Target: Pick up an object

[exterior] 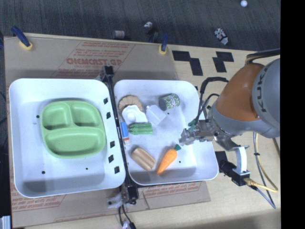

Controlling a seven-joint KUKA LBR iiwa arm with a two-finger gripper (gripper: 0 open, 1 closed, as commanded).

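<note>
Carrot (166, 161), orange with green stub, lying slanted in right bin (205, 173); gripper (187, 138) hovering just above its tip, jaw state impossible to tell.

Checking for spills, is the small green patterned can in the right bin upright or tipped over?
Tipped. The small green patterned can lies on its side on the right white bin's floor.

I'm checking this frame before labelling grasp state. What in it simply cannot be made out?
- Gripper: in the camera view the wrist body covers it from above, so open or shut is unreadable.
- Grey robot arm: cut off by the right edge.
- Small blue and white tube in the right white bin: label too small to read.
- Orange toy carrot: contact with the gripper is unclear.
</note>
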